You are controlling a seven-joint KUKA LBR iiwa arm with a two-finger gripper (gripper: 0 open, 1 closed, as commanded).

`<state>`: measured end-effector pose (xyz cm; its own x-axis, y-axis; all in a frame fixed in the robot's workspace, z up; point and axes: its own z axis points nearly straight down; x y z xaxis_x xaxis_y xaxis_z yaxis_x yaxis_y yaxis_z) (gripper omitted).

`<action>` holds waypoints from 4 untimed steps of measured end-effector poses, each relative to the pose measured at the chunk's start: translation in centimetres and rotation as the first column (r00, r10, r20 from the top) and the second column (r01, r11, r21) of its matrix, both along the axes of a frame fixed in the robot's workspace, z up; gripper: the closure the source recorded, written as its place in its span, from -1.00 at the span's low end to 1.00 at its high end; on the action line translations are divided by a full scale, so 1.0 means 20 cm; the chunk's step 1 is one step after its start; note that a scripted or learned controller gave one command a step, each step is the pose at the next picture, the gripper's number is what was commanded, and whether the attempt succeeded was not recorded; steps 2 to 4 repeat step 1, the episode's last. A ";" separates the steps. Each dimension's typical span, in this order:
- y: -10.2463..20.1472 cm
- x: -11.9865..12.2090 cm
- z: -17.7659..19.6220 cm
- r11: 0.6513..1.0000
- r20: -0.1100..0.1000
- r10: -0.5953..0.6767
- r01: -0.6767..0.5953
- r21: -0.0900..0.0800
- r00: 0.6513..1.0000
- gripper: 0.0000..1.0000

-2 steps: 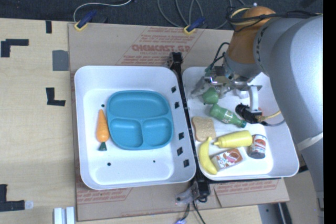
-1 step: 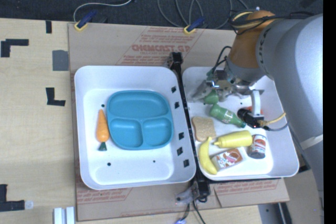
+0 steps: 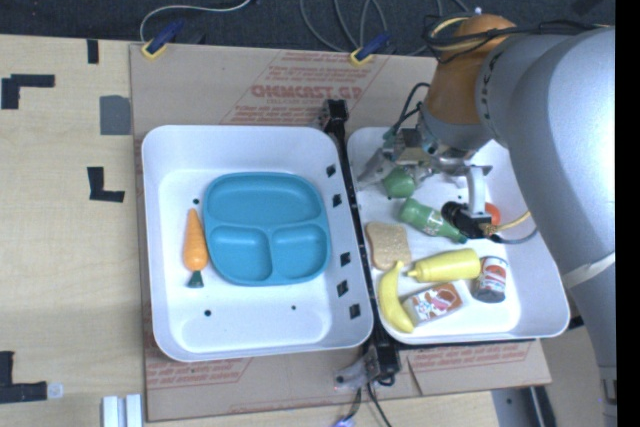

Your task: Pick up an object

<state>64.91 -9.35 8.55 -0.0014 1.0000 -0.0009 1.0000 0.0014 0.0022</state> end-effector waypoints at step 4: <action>0.00 0.00 0.05 1.000 0.001 0.001 -0.001 0.000 1.000 1.00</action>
